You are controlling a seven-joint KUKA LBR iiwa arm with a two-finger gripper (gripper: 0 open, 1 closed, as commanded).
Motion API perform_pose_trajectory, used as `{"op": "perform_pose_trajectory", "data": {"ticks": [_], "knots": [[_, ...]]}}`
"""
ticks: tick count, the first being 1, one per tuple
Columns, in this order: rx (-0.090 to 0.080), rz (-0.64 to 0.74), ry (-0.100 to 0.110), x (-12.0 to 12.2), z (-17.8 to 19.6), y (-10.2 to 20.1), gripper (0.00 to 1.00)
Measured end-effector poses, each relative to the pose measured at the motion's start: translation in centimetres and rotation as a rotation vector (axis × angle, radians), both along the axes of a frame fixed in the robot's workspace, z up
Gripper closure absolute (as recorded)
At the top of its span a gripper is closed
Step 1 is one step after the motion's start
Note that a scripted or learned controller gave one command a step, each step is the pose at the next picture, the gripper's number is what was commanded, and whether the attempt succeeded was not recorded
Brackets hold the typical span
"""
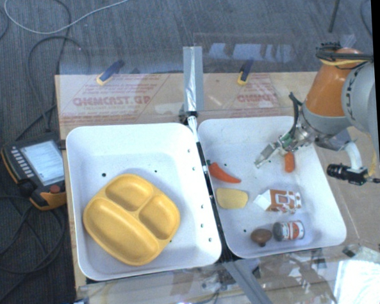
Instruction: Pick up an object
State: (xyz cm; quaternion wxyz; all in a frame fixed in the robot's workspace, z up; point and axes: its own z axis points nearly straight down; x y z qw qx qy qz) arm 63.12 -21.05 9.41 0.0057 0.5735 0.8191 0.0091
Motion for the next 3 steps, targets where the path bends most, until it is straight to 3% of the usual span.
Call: {"op": "perform_pose_trajectory", "data": {"ticks": [1,2,3], "knots": [[0.004,-0.080,-0.006,-2.7,0.1,0.2,0.00],[0.010,-0.207,-0.007,-3.5,0.1,0.4,0.00],[0.004,-0.126,-0.008,-5.3,0.2,0.2,0.00]]}}
